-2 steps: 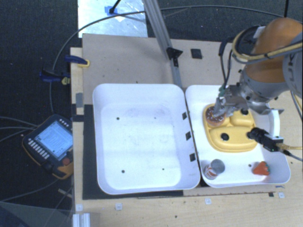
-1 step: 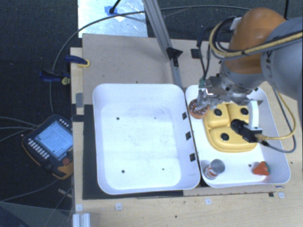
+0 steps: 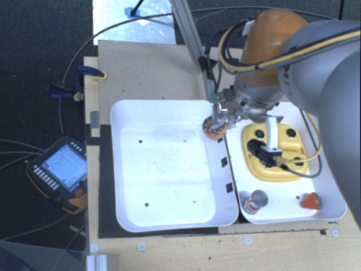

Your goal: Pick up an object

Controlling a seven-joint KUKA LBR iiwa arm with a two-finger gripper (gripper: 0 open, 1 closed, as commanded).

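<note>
Where the two bins met, the gripper (image 3: 219, 119) hung by a brown disc (image 3: 214, 130); grip unclear, left bin (image 3: 163, 208) floor open.

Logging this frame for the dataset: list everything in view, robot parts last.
bins: two, white, side by side on the bench.
yellow toy: one, yellow with black parts, upper right bin.
can: one, silver top, right bin's near left corner.
red item: one, red-orange, right bin's near right.
brown disc: one, brown, left bin's right rim, under the gripper.
pendant: one, orange-black with lit screen, left of bench.
clamps: two, blue-yellow, bench's left edge.
arm: one, grey with orange band, from right.
gripper: one, metal, above the disc.
</note>
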